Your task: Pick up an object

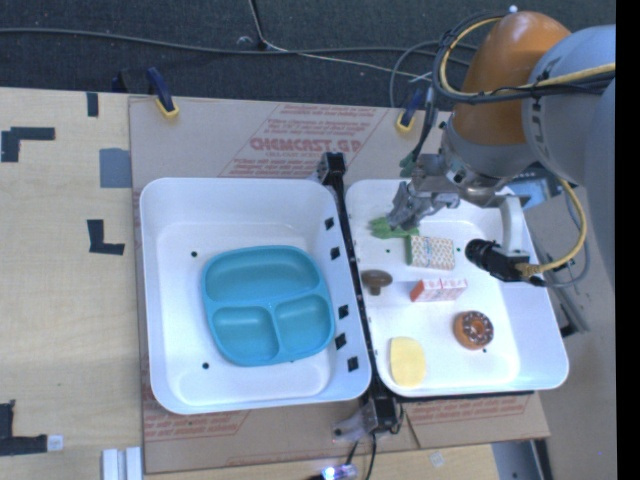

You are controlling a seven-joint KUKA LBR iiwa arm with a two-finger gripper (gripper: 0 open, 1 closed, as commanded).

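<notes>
Gripper [405, 211] hangs low in the right bin [530, 363], its grip unreadable from here, tips at a small green piece [384, 229] that looks light and soft; pinch its middle.

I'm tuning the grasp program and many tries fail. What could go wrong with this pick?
1. The gripper is over a green item by the right bin's back-left corner; the fingers may strike the wall.
2. A patterned box lies close beside and may get knocked.

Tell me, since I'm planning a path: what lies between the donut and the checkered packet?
In the camera view, a small red-and-white carton lies between the donut and the checkered packet.
</notes>
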